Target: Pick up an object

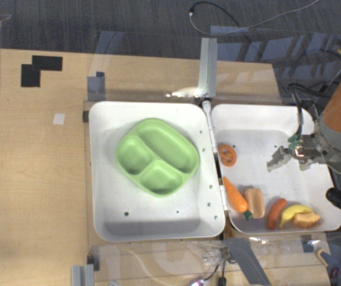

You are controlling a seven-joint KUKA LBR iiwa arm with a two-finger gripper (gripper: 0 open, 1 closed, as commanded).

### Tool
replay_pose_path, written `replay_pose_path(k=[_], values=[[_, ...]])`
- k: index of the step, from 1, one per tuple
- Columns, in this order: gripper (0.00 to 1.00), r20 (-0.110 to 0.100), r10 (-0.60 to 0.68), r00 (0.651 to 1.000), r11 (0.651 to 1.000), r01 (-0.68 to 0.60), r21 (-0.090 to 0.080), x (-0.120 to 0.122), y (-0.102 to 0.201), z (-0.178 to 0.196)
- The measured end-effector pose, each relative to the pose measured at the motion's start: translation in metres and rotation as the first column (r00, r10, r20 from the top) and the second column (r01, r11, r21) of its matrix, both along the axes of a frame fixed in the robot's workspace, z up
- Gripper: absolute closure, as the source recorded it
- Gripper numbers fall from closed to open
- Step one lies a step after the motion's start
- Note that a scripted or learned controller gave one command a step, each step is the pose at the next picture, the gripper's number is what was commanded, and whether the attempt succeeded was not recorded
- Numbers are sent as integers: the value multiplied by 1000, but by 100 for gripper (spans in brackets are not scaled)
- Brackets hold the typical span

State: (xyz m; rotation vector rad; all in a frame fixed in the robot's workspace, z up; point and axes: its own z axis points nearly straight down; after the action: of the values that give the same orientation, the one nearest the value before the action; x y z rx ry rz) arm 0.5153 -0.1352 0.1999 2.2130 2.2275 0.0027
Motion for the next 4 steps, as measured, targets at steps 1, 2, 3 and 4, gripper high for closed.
replay_pose_path(k=[1,2,3,4], values=[[0,3,262,965,965,-262,-1,-9,46,-99],[0,11,-76,997,997,76,0,40,1,-110],[0,4,-137,991,991,137,-2,110,-45,-103],[0,5,-167,986,986,167,-1,156,-55,-58]])
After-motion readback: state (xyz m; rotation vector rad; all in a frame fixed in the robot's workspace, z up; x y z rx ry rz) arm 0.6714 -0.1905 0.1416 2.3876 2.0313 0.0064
